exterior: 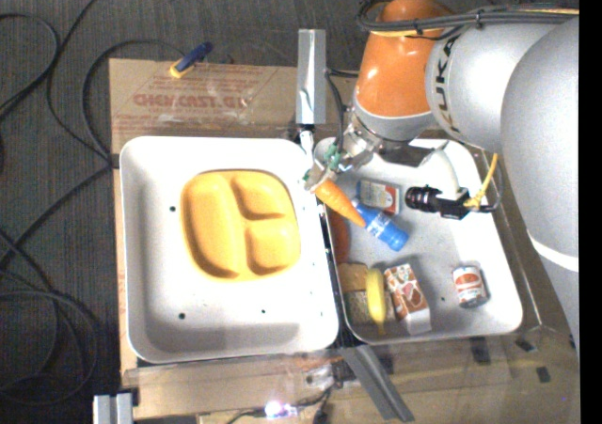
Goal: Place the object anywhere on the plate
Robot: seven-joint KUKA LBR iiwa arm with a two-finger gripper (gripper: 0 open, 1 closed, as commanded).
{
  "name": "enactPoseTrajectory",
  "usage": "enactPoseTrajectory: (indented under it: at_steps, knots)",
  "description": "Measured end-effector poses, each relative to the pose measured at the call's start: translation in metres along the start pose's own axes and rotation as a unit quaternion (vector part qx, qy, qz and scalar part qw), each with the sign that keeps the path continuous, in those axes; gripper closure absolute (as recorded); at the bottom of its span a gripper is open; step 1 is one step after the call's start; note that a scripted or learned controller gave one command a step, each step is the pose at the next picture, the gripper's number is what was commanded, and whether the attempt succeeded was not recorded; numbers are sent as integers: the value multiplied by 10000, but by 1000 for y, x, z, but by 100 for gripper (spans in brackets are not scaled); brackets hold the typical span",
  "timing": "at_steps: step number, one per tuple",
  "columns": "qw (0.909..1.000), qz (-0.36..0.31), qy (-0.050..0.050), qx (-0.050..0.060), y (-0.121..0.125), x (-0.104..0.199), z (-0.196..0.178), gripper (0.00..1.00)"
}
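With the carrot (339, 201) seen pinched by its green top between the closed fingers of the gripper (324, 168), just right of the yellow plate (242, 223), it should be carried leftward over the plate's rim and lowered before release.

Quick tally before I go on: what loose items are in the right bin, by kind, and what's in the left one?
Right bin:
Toy carrot, at the bin divider under the wrist: 1
Blue bottle: 1
Small cans: 2
Carton: 1
Yellow sponge: 1
Left bin:
Yellow divided plate: 1
Total: 7
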State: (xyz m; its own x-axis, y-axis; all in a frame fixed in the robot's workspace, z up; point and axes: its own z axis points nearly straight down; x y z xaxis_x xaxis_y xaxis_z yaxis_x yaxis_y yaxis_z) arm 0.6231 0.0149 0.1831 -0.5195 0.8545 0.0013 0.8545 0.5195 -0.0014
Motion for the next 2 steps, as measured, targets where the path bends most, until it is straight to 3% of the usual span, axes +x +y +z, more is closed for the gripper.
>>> enactPoseTrajectory:
  at_steps: [1,2]
  knots:
    - [9998,-176,-2,-3,27,52,-13,100]
    - [9999,-172,-1,-4,27,51,-13,0]
